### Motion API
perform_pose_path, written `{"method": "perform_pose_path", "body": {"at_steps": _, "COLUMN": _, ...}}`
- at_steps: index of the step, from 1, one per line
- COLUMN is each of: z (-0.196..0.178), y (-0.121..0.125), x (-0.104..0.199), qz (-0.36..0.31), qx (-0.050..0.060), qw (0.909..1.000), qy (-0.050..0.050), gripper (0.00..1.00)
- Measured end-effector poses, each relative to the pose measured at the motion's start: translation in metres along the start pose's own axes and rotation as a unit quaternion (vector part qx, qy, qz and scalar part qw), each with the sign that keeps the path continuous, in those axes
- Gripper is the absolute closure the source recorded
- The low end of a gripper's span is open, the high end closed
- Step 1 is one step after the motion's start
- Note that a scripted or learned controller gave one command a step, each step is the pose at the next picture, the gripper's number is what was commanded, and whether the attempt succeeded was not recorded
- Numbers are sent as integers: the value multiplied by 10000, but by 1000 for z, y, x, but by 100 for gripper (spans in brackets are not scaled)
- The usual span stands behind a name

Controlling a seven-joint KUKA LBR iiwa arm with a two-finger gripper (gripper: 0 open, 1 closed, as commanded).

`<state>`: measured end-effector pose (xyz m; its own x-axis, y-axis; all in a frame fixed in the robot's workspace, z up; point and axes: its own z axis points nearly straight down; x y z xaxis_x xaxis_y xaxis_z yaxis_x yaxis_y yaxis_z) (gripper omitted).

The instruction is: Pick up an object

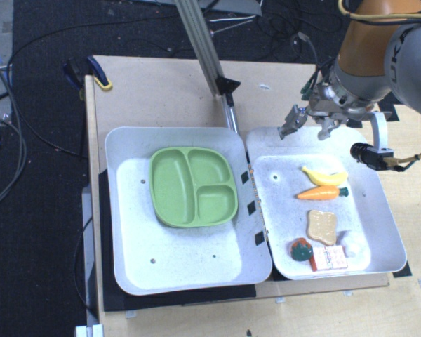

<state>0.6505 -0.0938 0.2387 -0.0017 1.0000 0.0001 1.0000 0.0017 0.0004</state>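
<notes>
Camera view: gripper (309, 123) was seen above the right bin's (386, 209) far edge.
Jaws: spread apart, nothing held between them.
Objects: banana (325, 177), carrot (319, 194), toast (322, 226) lay in the right bin.
Left bin: green plate (194, 187).
Advice: fingers should be centred over the banana and lowered straight.
</notes>
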Motion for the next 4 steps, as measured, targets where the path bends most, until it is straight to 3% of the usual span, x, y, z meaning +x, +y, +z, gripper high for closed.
{"method": "perform_pose_path", "body": {"at_steps": 3, "z": 149, "y": 4, "x": -12, "qz": 11, "qx": 14, "qw": 10000, "qy": -5, "gripper": 0}}
{"method": "perform_pose_path", "body": {"at_steps": 4, "z": 135, "y": 5, "x": -12, "qz": 13, "qx": -13, "qw": 10000, "qy": -8, "gripper": 100}}
